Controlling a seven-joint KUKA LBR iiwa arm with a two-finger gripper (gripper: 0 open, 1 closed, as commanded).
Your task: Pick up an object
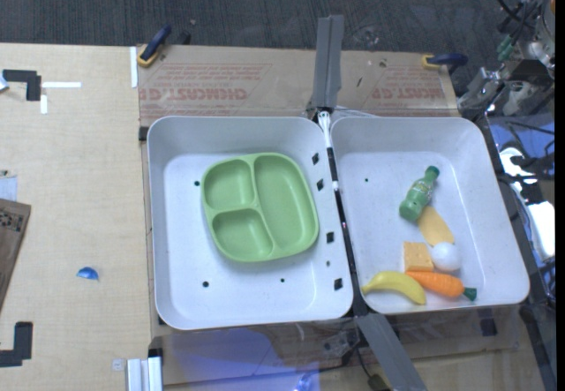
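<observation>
While the 2 white bins are sitting side by side on the table [71, 204], the left bin [172, 230] is holding a green tray [260, 206] with 3 compartments, lying flat near its middle and slightly turned. The right bin [380, 160] is carrying all the small things, gathered toward its near right corner. A green bottle [418, 194] is lying tilted, its cap pointing to the far right. Just near of it a pale yellow wedge [435, 226] is resting, touching a white egg [445, 256] on its near side. An orange block [418, 256] is sitting just left of the egg. A carrot [439, 284] is lying along the near wall, its green tip pointing right, and a banana [396, 286] is curving just left of it, touching its end. On the table's left, a small blue piece [86, 274] is lying well apart from the bins. Brown cardboard [265, 80] is lying beyond the bins' far edge.
</observation>
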